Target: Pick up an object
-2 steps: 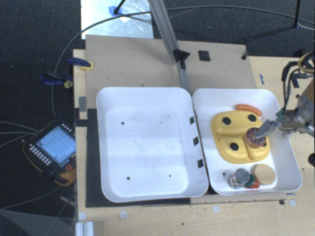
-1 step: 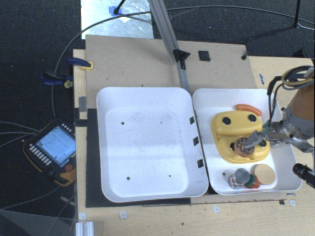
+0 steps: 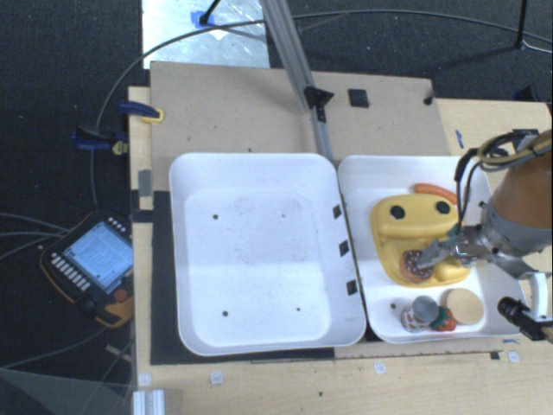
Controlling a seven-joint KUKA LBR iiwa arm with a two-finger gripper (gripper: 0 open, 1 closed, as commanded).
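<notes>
The yellow toy (image 3: 413, 223) lies in the right bin (image 3: 363, 232), under the gripper (image 3: 432, 256). Whether the gripper is clenched, I cannot tell. The toy looks light, soft and smooth; its narrow near lobe seems the best place to pinch.

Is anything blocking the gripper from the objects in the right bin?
Nothing visible does. The gripper is already down over the yellow object in the right bin, with no object between them. The tan disc and grey piece lie nearer the bin's front edge.
</notes>
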